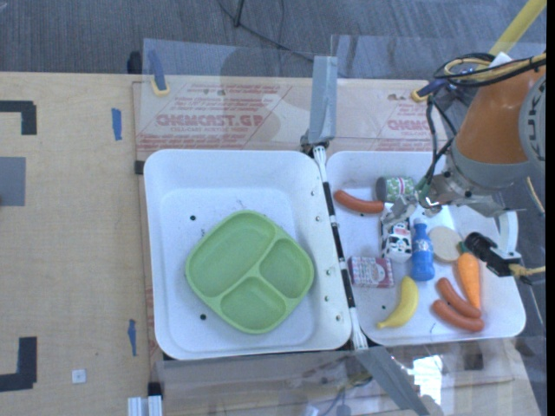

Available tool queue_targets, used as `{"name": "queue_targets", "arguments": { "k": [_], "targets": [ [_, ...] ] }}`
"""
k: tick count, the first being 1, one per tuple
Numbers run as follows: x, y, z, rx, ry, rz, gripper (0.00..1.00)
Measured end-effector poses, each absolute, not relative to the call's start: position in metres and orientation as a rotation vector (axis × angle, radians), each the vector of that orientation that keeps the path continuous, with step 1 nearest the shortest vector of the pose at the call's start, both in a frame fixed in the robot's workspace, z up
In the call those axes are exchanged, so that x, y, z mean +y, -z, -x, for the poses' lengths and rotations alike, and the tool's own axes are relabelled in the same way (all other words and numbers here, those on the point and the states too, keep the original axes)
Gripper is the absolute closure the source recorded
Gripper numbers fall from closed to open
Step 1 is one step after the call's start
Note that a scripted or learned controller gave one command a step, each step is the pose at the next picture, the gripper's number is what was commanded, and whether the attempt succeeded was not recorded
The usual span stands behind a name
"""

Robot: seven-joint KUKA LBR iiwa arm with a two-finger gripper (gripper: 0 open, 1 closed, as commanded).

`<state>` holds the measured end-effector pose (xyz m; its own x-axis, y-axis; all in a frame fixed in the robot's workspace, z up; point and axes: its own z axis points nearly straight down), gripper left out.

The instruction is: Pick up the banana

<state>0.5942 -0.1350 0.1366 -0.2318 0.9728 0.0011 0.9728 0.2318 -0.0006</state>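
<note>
A: What is on the wooden bench [69,232]?

B: Two white bins side by side. Low in the picture, in the right bin [512,319], lies the banana [401,305]. Its long side runs up and down, tilted a bit, with the tip low and left.

A: What sits near it?

B: A pink packet [372,272] just beside it, a blue bottle [421,251] above, a carrot [469,277] to the right. The left bin [165,189] has a green plate [250,272].

A: And the gripper [404,208]?

B: Higher up, over a little cow carton [397,241]. Its fingers look a bit apart, with nothing between them. The banana lies below it in the picture, so it must come down toward the bottom edge.
</note>
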Motion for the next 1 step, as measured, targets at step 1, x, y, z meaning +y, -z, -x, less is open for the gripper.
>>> {"name": "queue_targets", "arguments": {
  "k": [1],
  "targets": [
    [-0.1248, -0.1753, -0.5250, -2.429, 0.000, 1.991, 0.00]
  ]
}}
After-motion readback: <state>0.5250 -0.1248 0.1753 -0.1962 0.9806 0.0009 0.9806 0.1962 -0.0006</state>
